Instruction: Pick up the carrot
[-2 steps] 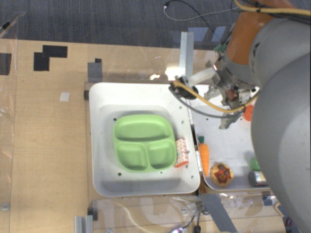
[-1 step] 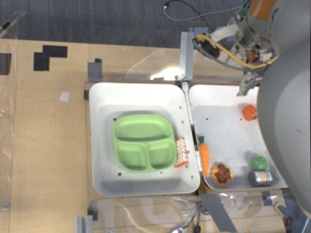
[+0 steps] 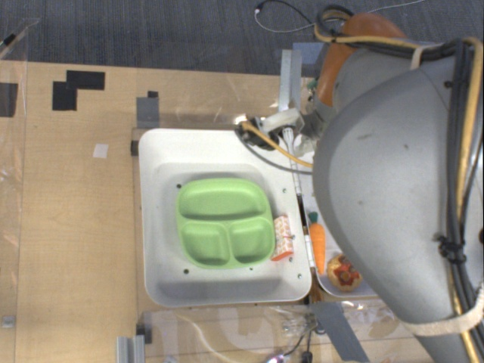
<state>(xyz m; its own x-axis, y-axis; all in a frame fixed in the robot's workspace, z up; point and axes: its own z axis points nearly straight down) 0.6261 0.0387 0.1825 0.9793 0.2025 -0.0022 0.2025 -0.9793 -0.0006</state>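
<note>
I see the carrot [image 3: 318,248] lying just inside the right bin [image 3: 324,284], against its left wall. The arm [image 3: 393,195] covers most of that bin. I cannot tell the jaws' state. The green 3-compartment tray [image 3: 224,221] sits in the left bin [image 3: 162,203].

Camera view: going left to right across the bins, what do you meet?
Green tray → patterned packet → carrot → red-and-yellow item → grey arm.
</note>
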